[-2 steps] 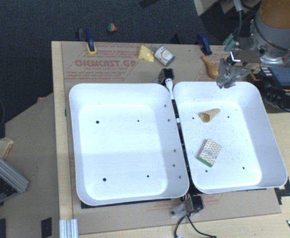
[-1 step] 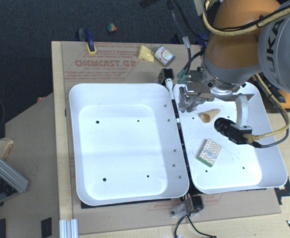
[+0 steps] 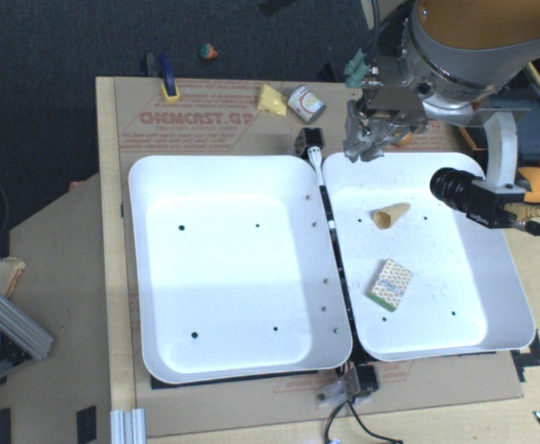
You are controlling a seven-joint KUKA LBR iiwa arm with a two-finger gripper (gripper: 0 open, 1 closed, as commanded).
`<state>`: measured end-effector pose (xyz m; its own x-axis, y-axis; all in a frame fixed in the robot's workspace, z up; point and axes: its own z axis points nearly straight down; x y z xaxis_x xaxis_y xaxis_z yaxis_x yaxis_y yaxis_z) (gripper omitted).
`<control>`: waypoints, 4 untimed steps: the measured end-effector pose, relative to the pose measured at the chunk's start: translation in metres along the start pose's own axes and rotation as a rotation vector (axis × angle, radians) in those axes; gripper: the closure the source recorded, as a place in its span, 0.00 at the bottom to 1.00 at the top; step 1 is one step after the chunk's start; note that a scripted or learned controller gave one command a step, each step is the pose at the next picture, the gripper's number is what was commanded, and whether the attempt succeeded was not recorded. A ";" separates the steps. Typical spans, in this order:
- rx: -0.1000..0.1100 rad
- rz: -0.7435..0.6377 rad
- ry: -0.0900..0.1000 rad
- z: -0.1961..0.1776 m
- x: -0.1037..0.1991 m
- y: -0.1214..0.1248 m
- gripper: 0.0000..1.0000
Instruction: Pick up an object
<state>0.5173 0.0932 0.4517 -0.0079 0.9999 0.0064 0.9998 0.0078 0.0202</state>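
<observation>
Fingers of the gripper [image 3: 366,148]: hanging above the far left corner of the right bin [image 3: 492,322], nothing visible between them, their spread too blurred to tell. Bins, two, white, side by side: left bin [image 3: 159,248] bare apart from small dark dots; right bin holds two objects, one tan cone-shaped piece [image 3: 389,215] near its middle and one small patterned packet [image 3: 390,285] lying nearer the front, well apart from the gripper. Board beyond the bins: one yellow scrap [image 3: 272,101], one small box [image 3: 306,104].

arm [image 3: 492,17] cut off (top edge) — gripper [image 3: 367,146] fingers unclear
</observation>
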 end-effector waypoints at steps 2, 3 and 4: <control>0.033 0.000 -0.010 0.020 0.130 -0.006 1.00; 0.012 0.025 -0.011 -0.023 -0.022 0.010 1.00; 0.035 0.002 -0.008 0.118 0.050 0.026 1.00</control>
<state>0.5450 0.1445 0.3342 -0.0057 1.0000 -0.0020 0.9999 0.0056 -0.0145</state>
